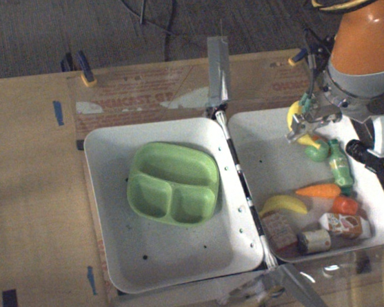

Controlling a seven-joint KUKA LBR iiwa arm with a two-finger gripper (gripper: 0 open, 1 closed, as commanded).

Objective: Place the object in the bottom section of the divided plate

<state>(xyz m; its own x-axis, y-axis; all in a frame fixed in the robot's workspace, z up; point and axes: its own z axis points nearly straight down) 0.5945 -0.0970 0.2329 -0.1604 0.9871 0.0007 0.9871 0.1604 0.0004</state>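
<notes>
A light green divided plate [156, 147] lies tilted in the left bin [162, 250], with one large section toward the back and two smaller ones toward the front. My gripper [301, 129] hangs over the back right of the right bin [264, 147], far from the plate. A yellow toy [311, 141] shows partly under and around it, touching a green round fruit [318, 151]. Whether the gripper holds anything I cannot make out.
The right bin also holds a green bottle [339, 164], a carrot [317, 191], a banana [286, 204], a red piece [345, 205], a brown box [279, 229], a can [314, 240] and a labelled bottle [343, 224]. A metal divider [240, 178] separates the bins.
</notes>
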